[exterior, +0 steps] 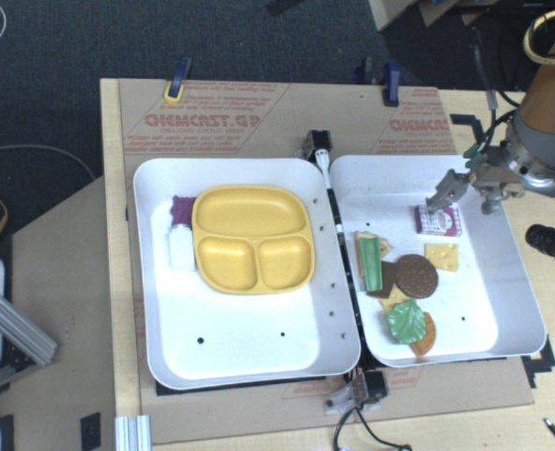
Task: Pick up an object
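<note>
My gripper [467, 197] hangs open over the far right part of the right bin [512, 280], with nothing between its fingers. Its left finger [443, 194] points down just above a small red and white packet [439, 221]. In front of the packet lie a yellow cheese square [442, 256], a round brown cookie [415, 276], a green bar [370, 265] and a green leaf [407, 318] on an orange piece [427, 337].
The left bin [239, 346] holds a yellow divided plate [254, 238], with a purple item [181, 209] and a white bottle [180, 248] at its left. A black divider clamp [318, 145] sits between the bins at the back. Blue clips [389, 83] hold the board.
</note>
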### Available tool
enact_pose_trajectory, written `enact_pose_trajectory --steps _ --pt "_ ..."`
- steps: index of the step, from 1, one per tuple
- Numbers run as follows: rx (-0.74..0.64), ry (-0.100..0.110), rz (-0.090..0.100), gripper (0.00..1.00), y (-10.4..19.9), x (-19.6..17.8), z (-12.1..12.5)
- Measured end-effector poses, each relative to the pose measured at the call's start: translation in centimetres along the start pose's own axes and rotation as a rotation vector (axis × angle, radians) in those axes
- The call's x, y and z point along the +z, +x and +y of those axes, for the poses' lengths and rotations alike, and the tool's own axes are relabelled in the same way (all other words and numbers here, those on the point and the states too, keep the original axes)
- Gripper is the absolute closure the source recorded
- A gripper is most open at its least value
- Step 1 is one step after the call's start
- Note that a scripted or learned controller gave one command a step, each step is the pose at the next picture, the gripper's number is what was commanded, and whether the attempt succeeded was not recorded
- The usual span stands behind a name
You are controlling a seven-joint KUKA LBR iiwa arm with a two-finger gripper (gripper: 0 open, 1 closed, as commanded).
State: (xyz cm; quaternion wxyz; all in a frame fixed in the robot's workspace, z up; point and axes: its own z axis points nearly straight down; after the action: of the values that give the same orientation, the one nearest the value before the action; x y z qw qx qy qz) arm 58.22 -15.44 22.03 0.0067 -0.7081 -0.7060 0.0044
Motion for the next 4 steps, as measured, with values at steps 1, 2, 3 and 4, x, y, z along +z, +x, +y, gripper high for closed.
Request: enact_pose_trajectory --steps 1,2,3,4 --pt "-0.003 -0.014 -0.003 0.0 0.0 -0.8 0.3" --pt "-0.004 -0.009 -0.001 0.0 0.6 3.6 0.6" --pt "-0.003 -0.007 -0.001 0.0 0.7 10.1 0.4" --pt "-0.004 -0.017 -0.002 0.0 0.8 13.5 0.6"
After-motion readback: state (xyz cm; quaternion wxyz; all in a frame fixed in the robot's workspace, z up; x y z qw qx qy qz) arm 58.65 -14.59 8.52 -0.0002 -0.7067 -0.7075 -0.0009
